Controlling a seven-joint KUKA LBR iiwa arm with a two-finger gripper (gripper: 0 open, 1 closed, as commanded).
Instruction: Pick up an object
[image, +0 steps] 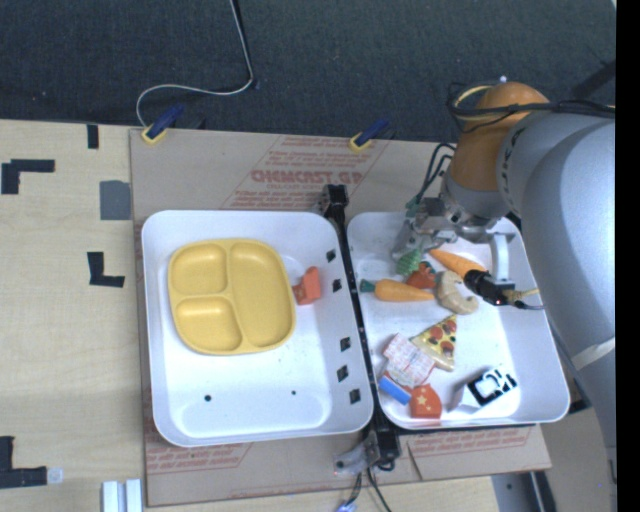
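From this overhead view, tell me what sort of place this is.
Most likely a robot lab's picking bench: two white bins on taped cardboard, toy food such as a pizza slice and yellow divided plate, and the grey arm reaching in.

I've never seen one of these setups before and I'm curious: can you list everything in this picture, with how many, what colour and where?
Bins: two, white, side by side on the bench.
Divided plate: one, yellow, in the left bin.
Small block: one, orange-red, in the left bin beside the plate.
Toy carrots: two, orange, upper part of the right bin.
Pizza slice: one, yellow with red spots, middle of the right bin.
Black-and-white item: one, lower right corner of the right bin.
Red piece: one, lower edge of the right bin.
Clips: two, blue and yellow, on the cardboard's top edge.
Arm: one, grey with orange band, from the right.
Gripper: one, over the right bin's upper part.
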